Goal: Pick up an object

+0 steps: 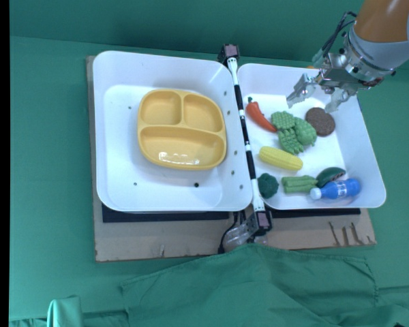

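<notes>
— Where is the tool (318,94) right now?

— Over the far part of the right bin (368,157), hanging from the grey arm with its orange band (388,12). Its two fingers (297,92) stand spread apart, with nothing between them.

— What lies under it?

— A round brown patty (320,121) sits just near of the fingers, close below them. Whether they touch it, I cannot tell.

— And the other toys in that bin?

— A red chili pepper (260,116) lies at the left, near the divider. Right of it is a bumpy green vegetable (293,131), touching the patty's left side or nearly so. Nearer to us lies a yellow corn cob (280,158). Along the near wall, from left to right: a dark green broccoli floret (267,184), a pale green stalk piece (298,183), a green and red piece (330,176), and a blue bottle with a white cap (337,190) lying on its side.

— The left bin (116,80)?

— It holds a yellow divided plate (183,128) with three compartments. Both bins rest on cardboard (157,240) over the green-covered surface (48,148).
</notes>
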You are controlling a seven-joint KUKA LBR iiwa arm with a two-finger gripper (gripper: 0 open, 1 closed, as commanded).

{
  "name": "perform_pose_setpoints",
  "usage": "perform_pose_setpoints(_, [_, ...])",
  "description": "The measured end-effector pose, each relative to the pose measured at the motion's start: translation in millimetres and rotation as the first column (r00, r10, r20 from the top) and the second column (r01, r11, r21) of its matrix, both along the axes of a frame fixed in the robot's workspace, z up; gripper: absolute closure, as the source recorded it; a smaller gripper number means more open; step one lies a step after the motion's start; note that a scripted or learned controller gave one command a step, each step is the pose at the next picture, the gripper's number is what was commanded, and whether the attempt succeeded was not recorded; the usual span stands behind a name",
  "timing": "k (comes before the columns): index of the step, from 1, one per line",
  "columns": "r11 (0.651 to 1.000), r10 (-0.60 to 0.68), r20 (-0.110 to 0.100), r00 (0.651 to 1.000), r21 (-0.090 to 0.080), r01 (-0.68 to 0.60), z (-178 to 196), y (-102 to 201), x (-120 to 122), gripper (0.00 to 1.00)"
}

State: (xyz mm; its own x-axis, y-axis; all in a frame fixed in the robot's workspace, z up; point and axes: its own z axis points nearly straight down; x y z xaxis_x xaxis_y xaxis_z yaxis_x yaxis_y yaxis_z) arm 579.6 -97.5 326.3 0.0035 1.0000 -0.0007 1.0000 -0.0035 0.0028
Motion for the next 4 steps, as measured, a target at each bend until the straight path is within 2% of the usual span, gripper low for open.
perform_pose_setpoints(1, [1.000,-0.005,-0.005,1.000,-0.002,0.005,-56,-52,11,0.00])
perform_pose_setpoints(2, [1.000,-0.002,-0.003,1.000,-0.002,0.002,-93,-71,19,0.00])
perform_pose_setpoints(3, [1.000,-0.004,-0.004,1.000,-0.002,0.004,-124,-92,-1,0.00])
perform_pose_setpoints(4, [1.000,0.007,0.016,1.000,-0.007,-0.007,-140,-29,77,0.00])
